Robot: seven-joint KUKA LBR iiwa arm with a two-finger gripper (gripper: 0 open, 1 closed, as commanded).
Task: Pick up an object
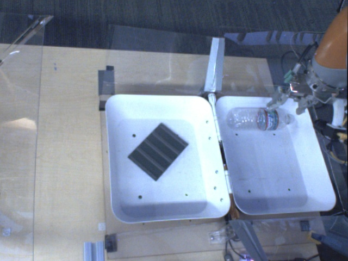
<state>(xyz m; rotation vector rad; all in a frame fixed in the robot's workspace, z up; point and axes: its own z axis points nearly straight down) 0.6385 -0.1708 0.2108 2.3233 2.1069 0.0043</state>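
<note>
A clear plastic bottle with a blue label is seen lying on its side at the far end of the right-hand shallow white bin. The two-finger gripper hangs just beside its right end, at the bin's far right corner; whether the jaws are wide or narrow cannot be told. The rounded bottle could be rolled away by an off-centre closure. A dark ribbed rectangular pad lies in the left-hand white bin.

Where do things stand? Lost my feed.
Gripper over right bin, above clear bottle. Bottle lying down. Dark ridged block in left bin.
</note>
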